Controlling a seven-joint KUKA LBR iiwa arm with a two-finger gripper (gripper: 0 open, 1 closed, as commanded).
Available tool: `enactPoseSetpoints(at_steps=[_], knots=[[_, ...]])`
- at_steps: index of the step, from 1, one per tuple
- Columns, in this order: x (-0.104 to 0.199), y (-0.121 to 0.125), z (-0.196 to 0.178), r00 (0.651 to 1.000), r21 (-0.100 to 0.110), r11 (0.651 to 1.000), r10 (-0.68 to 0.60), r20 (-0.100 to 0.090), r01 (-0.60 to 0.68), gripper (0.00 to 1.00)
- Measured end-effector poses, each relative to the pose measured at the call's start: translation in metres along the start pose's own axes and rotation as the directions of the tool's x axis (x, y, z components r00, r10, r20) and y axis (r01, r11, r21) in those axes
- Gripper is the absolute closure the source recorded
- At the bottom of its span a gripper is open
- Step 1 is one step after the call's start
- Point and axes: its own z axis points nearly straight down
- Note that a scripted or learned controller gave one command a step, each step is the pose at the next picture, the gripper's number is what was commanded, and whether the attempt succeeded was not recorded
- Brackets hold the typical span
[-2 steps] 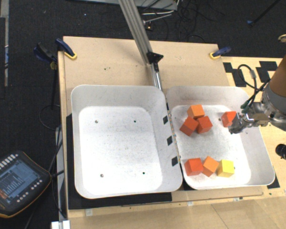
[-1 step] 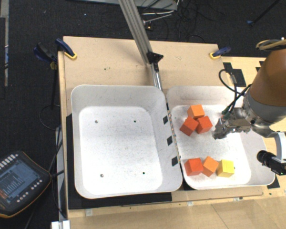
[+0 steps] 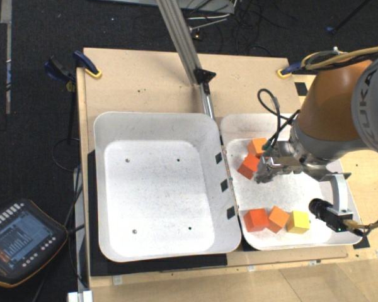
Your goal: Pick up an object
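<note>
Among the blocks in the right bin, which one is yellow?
The yellow block is the rightmost of the three in a row at the near side of the right bin, beside an orange block. The other blocks are orange or red-orange.

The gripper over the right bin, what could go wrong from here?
The gripper sits right against two orange blocks that touch each other, so it may push them apart or catch only a corner and slip. Those blocks also lie near the bin's left wall, leaving little room, so the gripper could bump it.
</note>
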Motion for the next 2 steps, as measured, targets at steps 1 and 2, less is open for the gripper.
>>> enactPoseSetpoints(at_steps=[1,2], knots=[[0.055,-0.009,0.009,1.000,0.001,1.000,0.002,0.000,-0.002,1.00],[0.107,-0.010,-0.004,1.000,-0.001,1.000,0.002,0.001,-0.002,1.00]])
